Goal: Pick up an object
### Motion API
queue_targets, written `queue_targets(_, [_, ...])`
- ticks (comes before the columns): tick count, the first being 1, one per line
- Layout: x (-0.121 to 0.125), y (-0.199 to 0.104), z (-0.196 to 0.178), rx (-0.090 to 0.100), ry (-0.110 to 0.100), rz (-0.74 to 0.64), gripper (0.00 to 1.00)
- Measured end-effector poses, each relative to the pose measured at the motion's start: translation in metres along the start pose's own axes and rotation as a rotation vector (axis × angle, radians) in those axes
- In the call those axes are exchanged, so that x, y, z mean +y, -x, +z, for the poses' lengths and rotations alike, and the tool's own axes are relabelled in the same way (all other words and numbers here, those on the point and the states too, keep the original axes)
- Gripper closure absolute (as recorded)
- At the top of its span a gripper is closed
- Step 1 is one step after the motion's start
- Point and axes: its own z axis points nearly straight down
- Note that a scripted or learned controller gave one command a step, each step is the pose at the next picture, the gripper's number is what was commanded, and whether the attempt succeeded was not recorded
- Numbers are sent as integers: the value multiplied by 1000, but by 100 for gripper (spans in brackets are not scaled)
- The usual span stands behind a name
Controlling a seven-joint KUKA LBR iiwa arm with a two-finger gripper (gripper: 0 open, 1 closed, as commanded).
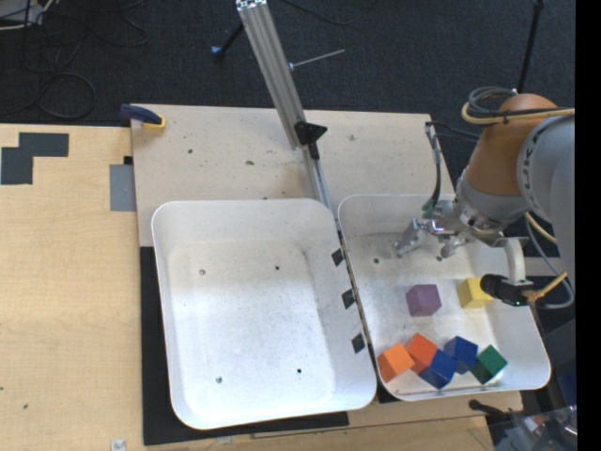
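Observation:
My gripper (428, 243) hangs over the far part of the right bin (380, 207), open, its two metal fingers spread with nothing between them. A purple cube (423, 299) lies on the bin floor just in front of it. To the right of that is a yellow cube (472, 292), near the bin's right wall. At the bin's front edge sits a cluster: two orange cubes (395, 361) (422, 349), two blue cubes (461, 349) (438, 372) and a green cube (490, 362).
The left bin (244, 308) lies beside the right one, with black clips (346, 298) along the shared wall. A slanted aluminium bar (277, 69) rises behind the bins. Cables hang off the arm's wrist (502, 172) on the right.

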Motion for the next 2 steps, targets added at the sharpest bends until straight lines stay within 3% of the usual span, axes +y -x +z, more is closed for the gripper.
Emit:
queue_targets(1, [0,-2,17,-1,3,-1,0])
queue_targets(2, [0,-1,6,-1,3,-2,100])
